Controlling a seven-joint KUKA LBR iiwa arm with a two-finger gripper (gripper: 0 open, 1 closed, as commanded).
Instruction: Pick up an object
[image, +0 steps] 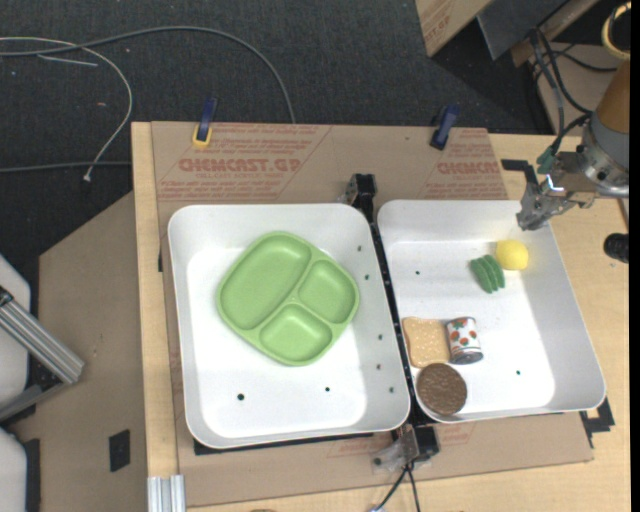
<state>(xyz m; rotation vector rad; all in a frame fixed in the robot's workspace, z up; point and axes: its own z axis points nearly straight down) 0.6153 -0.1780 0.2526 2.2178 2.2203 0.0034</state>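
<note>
- The step in hand looks like the approach: nothing is between the fingers, so no object is picked yet.
- The gripper (537, 213) hangs at the 1 o'clock corner of the right bin (560, 340), above its rim; whether its claw is wide or narrow cannot be told here.
- Nearest candidates are the yellow ball (513, 255) and, touching it at its 8 o'clock, the green piece (488, 273).
- At the bin's 7 o'clock sit the toast slice (425, 341), small can (464, 339) and brown disc (441, 389), packed close.
- The left bin (200, 400) bears a green divided plate (288, 297).
- The next move probably calls for a short descent toward 7 o'clock, centred over the ball.
</note>
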